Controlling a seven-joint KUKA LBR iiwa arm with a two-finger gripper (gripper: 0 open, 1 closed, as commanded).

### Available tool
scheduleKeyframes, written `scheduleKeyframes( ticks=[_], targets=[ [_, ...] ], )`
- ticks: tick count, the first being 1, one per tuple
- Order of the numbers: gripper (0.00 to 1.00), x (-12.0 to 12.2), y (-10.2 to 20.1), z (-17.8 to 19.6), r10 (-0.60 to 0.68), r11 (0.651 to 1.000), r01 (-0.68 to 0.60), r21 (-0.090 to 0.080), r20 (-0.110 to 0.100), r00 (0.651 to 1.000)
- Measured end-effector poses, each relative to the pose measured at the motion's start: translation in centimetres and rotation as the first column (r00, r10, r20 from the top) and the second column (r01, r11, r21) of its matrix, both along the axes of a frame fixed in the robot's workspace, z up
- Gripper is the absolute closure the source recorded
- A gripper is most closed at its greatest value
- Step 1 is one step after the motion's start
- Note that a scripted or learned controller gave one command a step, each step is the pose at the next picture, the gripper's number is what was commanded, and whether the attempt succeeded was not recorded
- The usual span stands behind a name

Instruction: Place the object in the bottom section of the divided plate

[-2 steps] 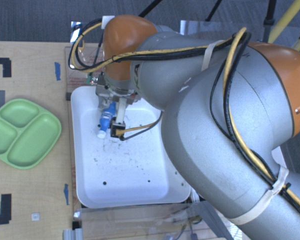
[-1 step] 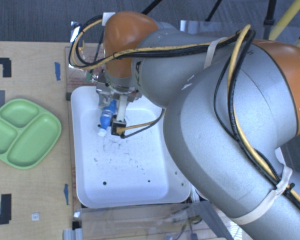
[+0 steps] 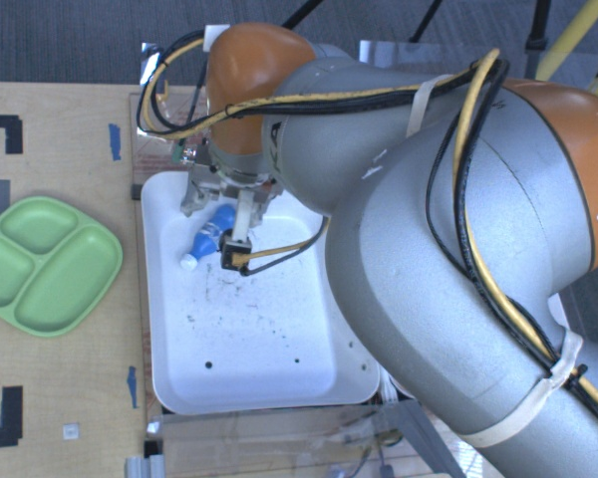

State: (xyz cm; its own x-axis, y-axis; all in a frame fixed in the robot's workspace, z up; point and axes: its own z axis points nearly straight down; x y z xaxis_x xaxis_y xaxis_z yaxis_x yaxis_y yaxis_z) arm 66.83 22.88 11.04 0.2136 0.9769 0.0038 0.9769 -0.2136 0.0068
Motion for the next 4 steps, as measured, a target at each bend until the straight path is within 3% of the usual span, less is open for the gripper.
scheduleKeyframes(
  ticks=[2,3,4],
  targets=[
    [0.00,0.0,0.0,0.0,0.000,1.000,0.000,0.000,0.000,1.000],
    [0.00,-0.6,-0.3,3.4,0.084,0.996,-0.084,-0.002,-0.005,0.996],
    [0.00,-0.2,-0.3,2.0,0.559,0.829,-0.559,-0.002,-0.007,0.829]
  ],
)
